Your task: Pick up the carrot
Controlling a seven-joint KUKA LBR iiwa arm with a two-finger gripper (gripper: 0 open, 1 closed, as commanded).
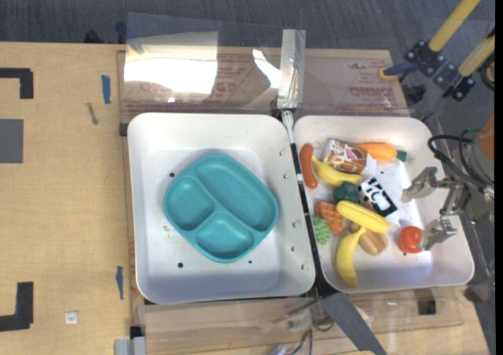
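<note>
The arm comes in from three o'clock, low over the right-hand bin, its grey body mostly cut off by the frame edge. A sliver of the orange band (497, 141) peeks in at the far right, up toward two o'clock from the wrist. The gripper (428, 208) points toward nine o'clock, its two metal fingers spread wide apart: one fingertip (415, 187) sits up toward twelve, the other down toward six. Nothing is between them. Dark cables loop around the wrist, just behind the fingers at three o'clock.
</note>
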